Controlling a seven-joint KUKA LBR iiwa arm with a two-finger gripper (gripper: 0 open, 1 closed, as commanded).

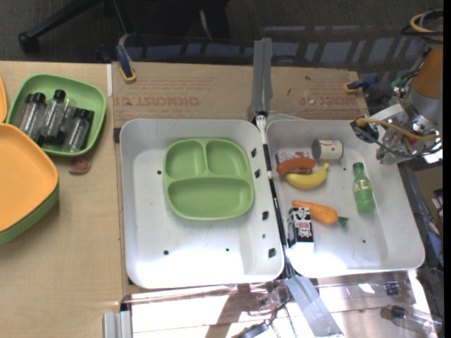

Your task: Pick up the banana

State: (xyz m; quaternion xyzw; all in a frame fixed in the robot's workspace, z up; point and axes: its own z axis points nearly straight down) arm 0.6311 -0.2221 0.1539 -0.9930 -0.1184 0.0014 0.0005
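**Banana in right bin, arm parked at the edge**

We see the banana [309,179] lying in the right bin [394,252], upper-left part, curved w/ its ends tipped up. Just above it, touching or nearly so, sits a red-orange item [296,165], maybe a sausage or pepper; we can't tell which. Near the banana's upper right is a small can [328,148] on its side. A green bottle [363,187] lies well to the right of the banana. Below the banana: a carrot [320,213] and, beside it, a small black-and-white carton [301,226].

The gripper [394,146] is at the right bin's upper-right rim, well apart from the banana, w/ cables around it. Whether it's open or closed we can't tell; too cluttered there.

Left bin [141,189] holds a green divided plate [208,177]. On the bench at far left: a green tray [35,90] w/ several vials [56,120], and an orange plate [25,182].
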